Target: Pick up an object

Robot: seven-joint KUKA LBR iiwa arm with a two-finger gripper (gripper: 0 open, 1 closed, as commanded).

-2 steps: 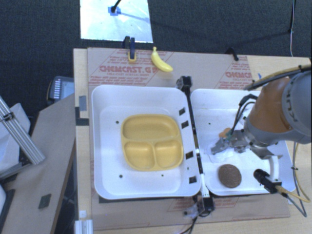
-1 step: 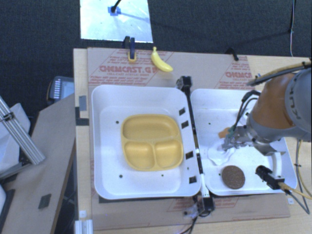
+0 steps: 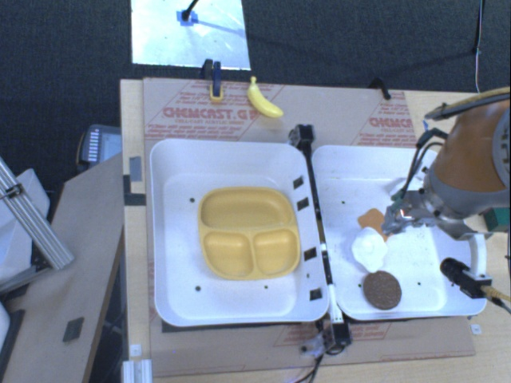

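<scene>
While your hand (image 3: 397, 219) hovers low in the right bin (image 3: 351, 170) just beside the orange piece (image 3: 370, 218), approach looks underway; its grip state cannot be told, so next calls for closing squarely.

Arm (image 3: 471, 166): grey rounded body, broad orange band above wrist, thin black cables along side.

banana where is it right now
The banana lies outside both bins, on the board behind the left bin, near that bin's far right corner.
</scene>
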